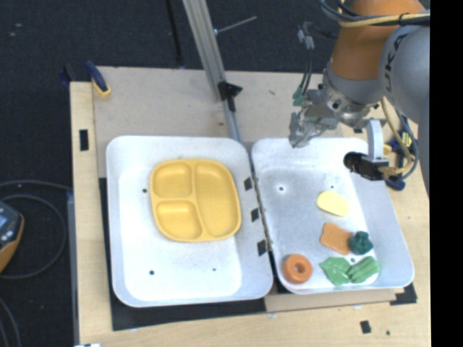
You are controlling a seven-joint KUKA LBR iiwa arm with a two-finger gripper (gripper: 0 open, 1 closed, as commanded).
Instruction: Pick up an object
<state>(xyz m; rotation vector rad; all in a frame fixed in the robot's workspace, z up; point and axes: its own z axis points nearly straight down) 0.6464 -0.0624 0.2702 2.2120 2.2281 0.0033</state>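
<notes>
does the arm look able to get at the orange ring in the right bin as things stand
Probably yes. The orange ring lies open from above near the right bin's front edge, apart from the green pieces. The gripper hangs over the bin's far edge.

No text, label, brand, number or sign is legible anywhere.

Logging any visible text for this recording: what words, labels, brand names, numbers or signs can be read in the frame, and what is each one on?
None can be read.
Yellow divided plate: plain, no marking.
White bins: no lettering; only small dark dots and black clips along the shared edge.
Toy food pieces, such as the orange ring: no print.
Arm's orange band: no legible logo at this resolution.
</notes>
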